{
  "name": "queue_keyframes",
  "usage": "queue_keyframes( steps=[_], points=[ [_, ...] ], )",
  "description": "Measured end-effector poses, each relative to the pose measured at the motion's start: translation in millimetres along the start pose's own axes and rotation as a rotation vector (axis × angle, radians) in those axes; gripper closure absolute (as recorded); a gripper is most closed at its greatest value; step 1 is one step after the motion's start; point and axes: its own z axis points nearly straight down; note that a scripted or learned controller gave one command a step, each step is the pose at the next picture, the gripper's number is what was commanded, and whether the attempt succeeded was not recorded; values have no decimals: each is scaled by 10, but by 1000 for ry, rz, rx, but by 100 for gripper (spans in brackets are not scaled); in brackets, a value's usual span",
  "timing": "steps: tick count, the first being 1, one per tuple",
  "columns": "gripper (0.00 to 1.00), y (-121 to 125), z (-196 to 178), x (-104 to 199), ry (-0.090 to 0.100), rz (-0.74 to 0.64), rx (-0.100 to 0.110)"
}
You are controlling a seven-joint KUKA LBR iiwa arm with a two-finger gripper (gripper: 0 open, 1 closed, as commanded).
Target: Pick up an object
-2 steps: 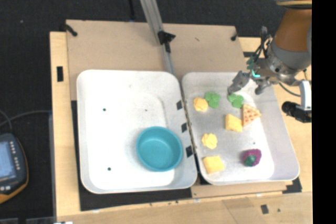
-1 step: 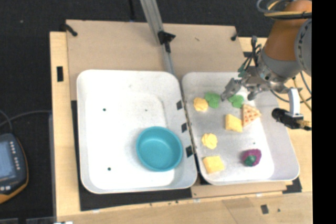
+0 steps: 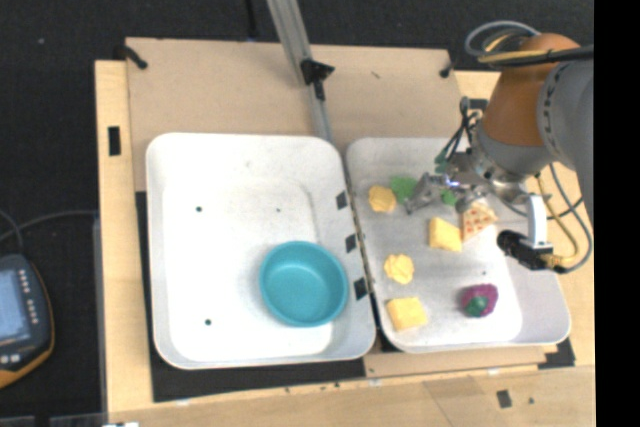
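One green object (image 3: 403,186) lies just beside the claw (image 3: 432,191); its grip unreadable.

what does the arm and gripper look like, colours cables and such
The arm is grey and rounded, with a broad orange band above the wrist. Thin dark cables loop around the wrist. The gripper is a small grey and black metal assembly, and a white block with a black part sticks out beside it.
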Motion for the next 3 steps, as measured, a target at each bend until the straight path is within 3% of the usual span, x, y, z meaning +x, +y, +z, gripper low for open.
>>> queue_keyframes(
  steps=[1, 2, 3],
  points=[
    [0, 5, 286, -12, -1, 3, -5],
    [100, 13, 172, -20, -1, 6, -9],
    [100, -11, -289, -84, -1, 3, -11]
  ],
)
